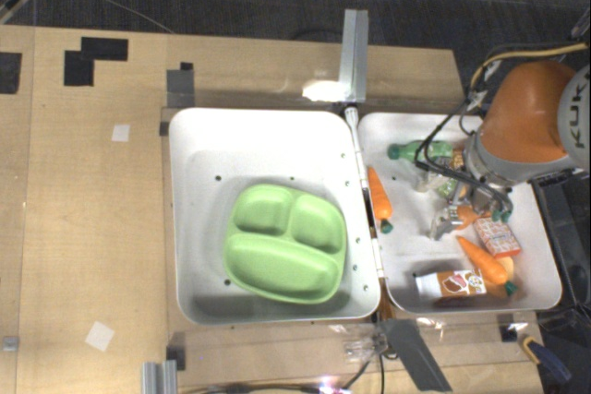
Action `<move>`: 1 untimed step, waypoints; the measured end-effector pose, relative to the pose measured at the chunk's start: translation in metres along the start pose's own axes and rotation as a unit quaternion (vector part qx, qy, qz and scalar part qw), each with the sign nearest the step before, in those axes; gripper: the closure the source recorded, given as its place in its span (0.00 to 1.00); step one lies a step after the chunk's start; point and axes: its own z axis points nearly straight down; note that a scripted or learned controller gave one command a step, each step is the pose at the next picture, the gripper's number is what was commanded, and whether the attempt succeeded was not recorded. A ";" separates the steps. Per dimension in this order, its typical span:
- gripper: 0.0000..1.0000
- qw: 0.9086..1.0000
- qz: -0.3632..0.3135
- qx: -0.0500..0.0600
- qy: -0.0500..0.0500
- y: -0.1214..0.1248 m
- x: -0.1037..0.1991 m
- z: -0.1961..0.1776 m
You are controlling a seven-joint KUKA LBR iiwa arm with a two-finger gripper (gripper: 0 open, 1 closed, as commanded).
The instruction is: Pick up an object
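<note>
Wooden bench (83,226) across the frame, dark carpet along the top. 2 white bins side by side at centre and right.

Left bin (199,152): 1 green divided plate (286,242), 3 compartments, lying slightly below the bin's centre.

Right bin (545,277): several small items. Carrot (379,197) along the left wall, just beside the divider between bins. Green bottle (427,150) near the top, partly under cables. Second carrot (487,259) at lower right, tilted. Small carton (498,238) with red print just above it, touching or nearly so. Brown-and-white box (452,283) along the bottom edge.

Arm (531,111) enters from the right, orange band showing, over the upper right of the right bin. Gripper (454,219) hangs low in mid-bin, between the left carrot and the carton. Jaws: cannot tell whether apart or together; too small and cluttered. An orange bit sits right beside the fingertips, contact unclear.
</note>
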 end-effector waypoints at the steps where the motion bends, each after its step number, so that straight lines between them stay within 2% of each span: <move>1: 0.00 0.988 -0.155 0.000 0.000 -0.005 0.023 -0.001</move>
